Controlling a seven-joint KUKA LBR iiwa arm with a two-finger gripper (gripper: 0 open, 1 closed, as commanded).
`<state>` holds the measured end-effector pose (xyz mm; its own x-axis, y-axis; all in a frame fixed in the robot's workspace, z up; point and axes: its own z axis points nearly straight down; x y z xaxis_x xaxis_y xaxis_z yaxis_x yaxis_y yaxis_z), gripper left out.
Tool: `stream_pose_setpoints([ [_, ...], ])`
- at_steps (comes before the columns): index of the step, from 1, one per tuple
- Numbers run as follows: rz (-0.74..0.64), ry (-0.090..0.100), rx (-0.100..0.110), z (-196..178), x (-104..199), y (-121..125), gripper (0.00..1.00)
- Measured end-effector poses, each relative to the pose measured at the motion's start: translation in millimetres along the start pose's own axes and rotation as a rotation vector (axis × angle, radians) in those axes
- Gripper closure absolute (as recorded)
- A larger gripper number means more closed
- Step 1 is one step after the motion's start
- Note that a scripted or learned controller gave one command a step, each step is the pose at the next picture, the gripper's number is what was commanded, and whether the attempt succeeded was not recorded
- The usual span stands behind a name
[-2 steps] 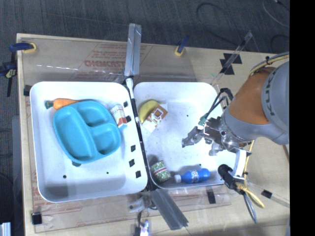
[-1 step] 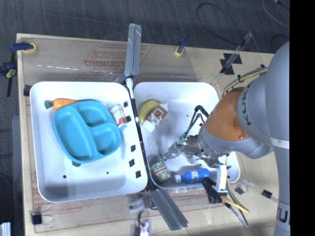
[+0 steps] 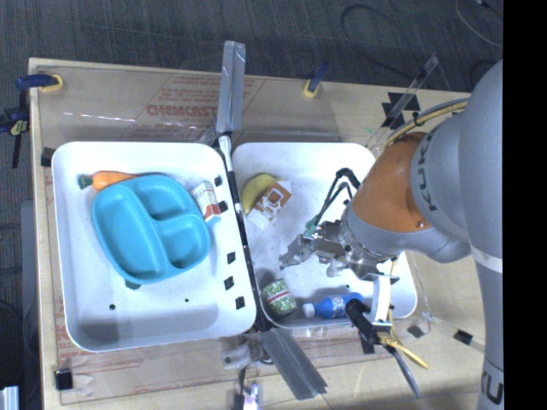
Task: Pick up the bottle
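My end effector [image 3: 314, 253] hangs over the middle of the right bin [image 3: 295, 149]; whether it is spread or pressed together I cannot tell from this angle, and I see nothing gripped in it. The bottle [image 3: 330, 307], clear with a blue band, lies on its side at the bin's six o'clock, against the near wall, with a green can [image 3: 279, 298] just beside it at its nine o'clock; from my end effector the bottle sits at about five o'clock, near but apart. A banana [image 3: 256, 190] and a small carton [image 3: 275, 200] rest at the bin's eleven o'clock. As I judge it, the pick is not yet made; the descent onto the bottle, the closing and the lift are all left to do, with the can and the wall crowding the approach.
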<state>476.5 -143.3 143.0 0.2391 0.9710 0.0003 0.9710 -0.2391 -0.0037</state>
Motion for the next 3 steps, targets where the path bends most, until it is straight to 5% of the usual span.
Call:
stream_pose_setpoints([
  [1, -0.079, 0.001, -0.001, 51.4, -49.9, 12.7, 0.0],
  [2, 0.494, 0.001, 0.001, 22.2, -21.5, 5.4, 0.0],
  [3, 0.688, 0.002, 0.002, -3.4, -32.4, 7.7, 0.0],
])
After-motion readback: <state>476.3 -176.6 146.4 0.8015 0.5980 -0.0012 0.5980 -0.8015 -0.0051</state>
